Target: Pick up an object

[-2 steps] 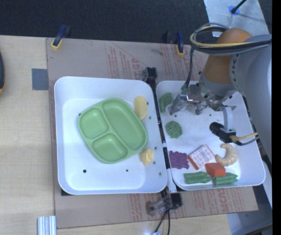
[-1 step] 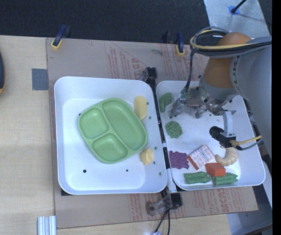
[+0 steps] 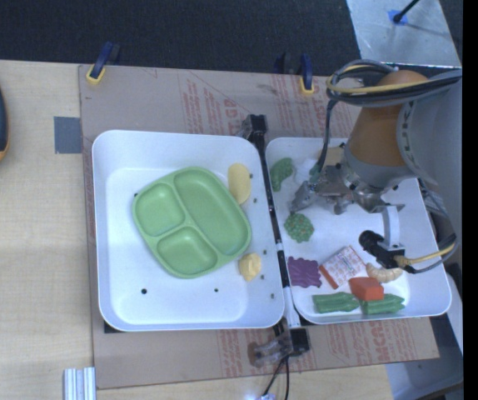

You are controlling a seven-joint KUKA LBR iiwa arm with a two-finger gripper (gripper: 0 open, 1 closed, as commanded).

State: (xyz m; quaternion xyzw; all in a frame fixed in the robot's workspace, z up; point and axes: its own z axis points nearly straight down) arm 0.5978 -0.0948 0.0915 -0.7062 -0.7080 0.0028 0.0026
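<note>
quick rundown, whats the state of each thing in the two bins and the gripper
green tray: flat in left bin, compartments bare
yellow pieces: left bin, beside the tray
broccoli: loose in right bin
purple piece: lying flat
green beans: lying flat
gripper: above right bin, holding nothing visible

Two bins sit side by side on the surface [image 3: 31, 248]. The left bin [image 3: 122, 298] holds a divided plate [image 3: 191, 221], with one small piece [image 3: 239, 182] touching its far right edge and another [image 3: 250, 265] just beside its near right corner. The right bin [image 3: 426, 302] holds several small items [image 3: 351, 286] clustered along its near side.
</note>
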